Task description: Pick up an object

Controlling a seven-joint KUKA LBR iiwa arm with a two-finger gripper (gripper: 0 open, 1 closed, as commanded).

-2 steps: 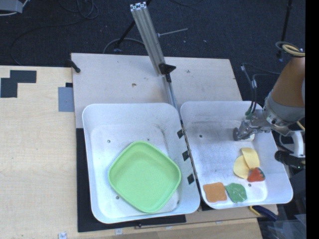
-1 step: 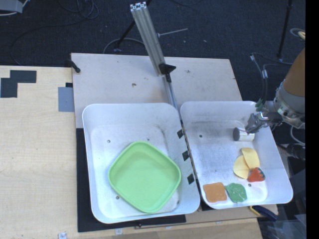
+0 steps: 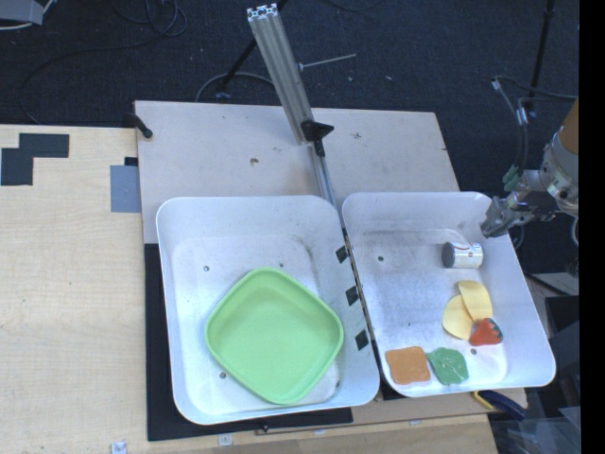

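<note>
High slanted view over both bins

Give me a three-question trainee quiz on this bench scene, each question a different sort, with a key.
1. True or false: the green plate lies in the left bin.
2. Multiple choice: which item lies nearest the gripper? A) orange piece B) small silver cylinder C) green piece
3. Fill in: the red piece lies in the ____ bin, touching the yellow pieces.

Key: 1 true; 2 B; 3 right.
</note>
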